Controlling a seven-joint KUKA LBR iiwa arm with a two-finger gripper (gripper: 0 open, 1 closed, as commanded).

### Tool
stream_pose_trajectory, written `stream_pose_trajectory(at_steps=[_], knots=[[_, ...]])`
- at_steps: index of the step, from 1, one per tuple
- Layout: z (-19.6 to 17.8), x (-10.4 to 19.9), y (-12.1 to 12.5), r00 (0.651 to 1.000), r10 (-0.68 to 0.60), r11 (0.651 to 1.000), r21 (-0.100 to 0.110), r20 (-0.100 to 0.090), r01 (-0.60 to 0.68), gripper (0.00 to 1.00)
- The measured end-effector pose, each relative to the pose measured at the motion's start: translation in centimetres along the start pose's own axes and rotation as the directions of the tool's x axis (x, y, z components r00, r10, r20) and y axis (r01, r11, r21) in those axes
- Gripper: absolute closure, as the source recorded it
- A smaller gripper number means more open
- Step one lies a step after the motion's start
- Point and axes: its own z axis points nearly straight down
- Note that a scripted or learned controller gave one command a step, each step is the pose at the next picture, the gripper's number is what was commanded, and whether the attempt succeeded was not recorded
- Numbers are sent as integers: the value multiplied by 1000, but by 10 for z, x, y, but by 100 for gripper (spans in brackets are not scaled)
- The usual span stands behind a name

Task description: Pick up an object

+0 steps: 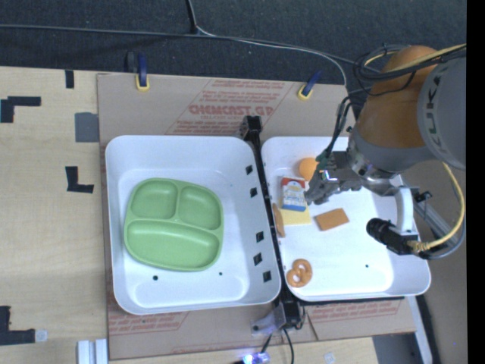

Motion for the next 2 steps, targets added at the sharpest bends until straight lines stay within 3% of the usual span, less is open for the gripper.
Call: stream_pose_trajectory(at_steps=[2], knots=[[6, 117, 36, 1000, -1, 1000, 1, 0, 1, 100]])
